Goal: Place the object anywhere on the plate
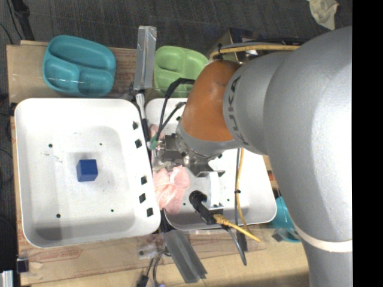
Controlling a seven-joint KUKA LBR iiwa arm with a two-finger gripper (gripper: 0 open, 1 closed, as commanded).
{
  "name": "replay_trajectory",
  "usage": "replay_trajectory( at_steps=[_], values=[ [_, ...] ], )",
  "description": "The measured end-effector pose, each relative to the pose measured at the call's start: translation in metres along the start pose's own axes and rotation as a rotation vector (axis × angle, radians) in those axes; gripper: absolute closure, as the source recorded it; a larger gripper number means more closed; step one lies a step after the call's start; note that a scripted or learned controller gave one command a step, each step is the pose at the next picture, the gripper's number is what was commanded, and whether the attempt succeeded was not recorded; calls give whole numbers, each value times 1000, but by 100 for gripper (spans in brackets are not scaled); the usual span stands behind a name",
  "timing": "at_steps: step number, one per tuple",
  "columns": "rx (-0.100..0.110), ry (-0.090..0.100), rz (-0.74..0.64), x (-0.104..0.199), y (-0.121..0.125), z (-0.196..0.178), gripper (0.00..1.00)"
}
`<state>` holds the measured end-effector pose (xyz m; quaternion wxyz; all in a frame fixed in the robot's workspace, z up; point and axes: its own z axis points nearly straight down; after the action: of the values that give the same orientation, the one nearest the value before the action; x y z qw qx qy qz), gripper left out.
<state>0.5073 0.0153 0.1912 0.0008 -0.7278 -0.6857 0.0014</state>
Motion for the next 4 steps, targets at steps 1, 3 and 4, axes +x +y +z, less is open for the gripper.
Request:
replay_trajectory(
  at_steps=[1, 3, 4],
  values=[
    [-3, 1, -273, 129, 32, -26, 100],
    [0, 0, -156, 167, 37, 13, 100],
    [1, -1, -178, 144, -12, 15, 100]
  ],
)
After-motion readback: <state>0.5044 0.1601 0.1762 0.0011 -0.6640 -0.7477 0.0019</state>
